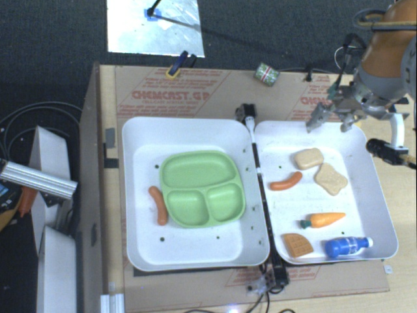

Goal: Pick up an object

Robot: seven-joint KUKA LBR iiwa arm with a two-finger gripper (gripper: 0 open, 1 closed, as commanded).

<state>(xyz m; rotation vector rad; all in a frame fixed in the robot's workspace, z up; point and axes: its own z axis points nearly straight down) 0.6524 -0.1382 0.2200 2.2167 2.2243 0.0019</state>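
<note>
The tool (332,117) hangs open and empty over the right bin's (384,227) far edge. The bread roll (308,158) lies nearest, just toward the camera, long axis running left-right across the bin.

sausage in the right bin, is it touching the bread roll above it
Apart. The camera view shows a strip of white bin floor between the sausage and the bread roll.

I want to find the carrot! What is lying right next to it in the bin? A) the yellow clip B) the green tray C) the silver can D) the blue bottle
D: the carrot lies in the right bin, with the blue bottle just below it in the picture.
</note>
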